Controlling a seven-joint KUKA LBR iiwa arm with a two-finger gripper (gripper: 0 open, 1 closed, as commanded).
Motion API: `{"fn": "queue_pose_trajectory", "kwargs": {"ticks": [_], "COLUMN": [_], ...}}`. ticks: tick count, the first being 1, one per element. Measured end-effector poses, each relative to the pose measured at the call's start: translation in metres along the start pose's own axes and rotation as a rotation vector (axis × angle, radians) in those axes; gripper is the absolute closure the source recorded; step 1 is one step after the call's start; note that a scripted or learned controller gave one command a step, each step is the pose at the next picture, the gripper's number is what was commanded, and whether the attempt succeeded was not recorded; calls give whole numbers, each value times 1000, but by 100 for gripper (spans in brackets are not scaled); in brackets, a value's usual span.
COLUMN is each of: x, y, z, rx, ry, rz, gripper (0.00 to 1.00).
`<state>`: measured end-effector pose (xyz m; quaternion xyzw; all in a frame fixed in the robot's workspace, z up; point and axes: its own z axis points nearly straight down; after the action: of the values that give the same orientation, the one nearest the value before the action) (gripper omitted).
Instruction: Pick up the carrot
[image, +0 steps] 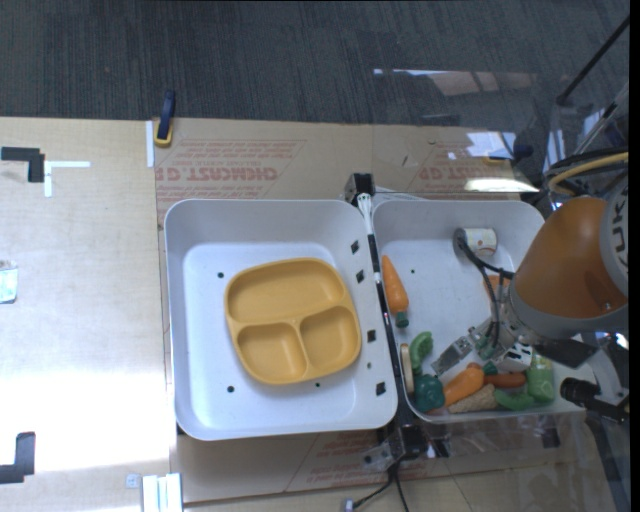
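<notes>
- Carrot lay in the right bin, hard by that bin's left wall, apart from the other food
- Its long axis ran roughly along the wall: orange tip toward the far edge of the view, green top toward the near edge
- Gripper was low in the same bin, to the carrot's right and nearer the camera, over the heap of toy food; open or closed could not be told, the wrist and clutter hid it
- Nothing could be seen held in it
- Arm reached in from the right, its orange band bulking above the bin's right side
- Judgement: the coming move turns on shifting the gripper left and toward the far side, then closing across the carrot's short width; the wall just beside it leaves little room on that flank
- Right bin also held, along its near edge, a green piece, a teal piece, an orange piece and a green vegetable, bunched and touching
- The orange piece could be mistaken for the target; what it was could not be made out
- A small white object sat near the far wall, a dark cable trailing from it
- Left bin held a yellow divided plate, its three compartments bare
- Both bins sat side by side on a cardboard sheet
</notes>
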<state>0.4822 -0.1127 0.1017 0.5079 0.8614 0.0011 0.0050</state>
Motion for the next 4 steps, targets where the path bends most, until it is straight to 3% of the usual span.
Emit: {"fn": "queue_pose_trajectory", "kwargs": {"ticks": [1, 2, 3, 4], "x": [5, 3, 12, 12], "y": [1, 3, 4, 4], "z": [8, -1, -41, -41], "rx": [0, -3, 4, 4], "ry": [-2, -3, 3, 3], "rz": [-313, -304, 17, 18], "gripper": [0, 100, 100, 0]}}
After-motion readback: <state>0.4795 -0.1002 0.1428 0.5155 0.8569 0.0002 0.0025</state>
